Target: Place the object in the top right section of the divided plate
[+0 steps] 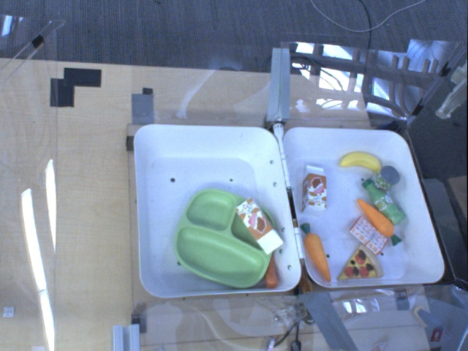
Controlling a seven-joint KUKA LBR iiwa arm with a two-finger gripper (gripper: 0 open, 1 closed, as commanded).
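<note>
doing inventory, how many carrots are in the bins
2 clear: one carrot at the right bin's lower left, another carrot right of center. An orange tip under the green plate may be a third.

No lettering is legible; the printing on both small cartons (257, 224) (315, 190) is too blurred.

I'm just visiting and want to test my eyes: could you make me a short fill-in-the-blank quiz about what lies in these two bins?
1. The green divided plate lies in the ___ bin.
2. A small carton rests on the plate's top ___ section.
3. The banana is colored ___.

Missing words: left; right; yellow
</note>
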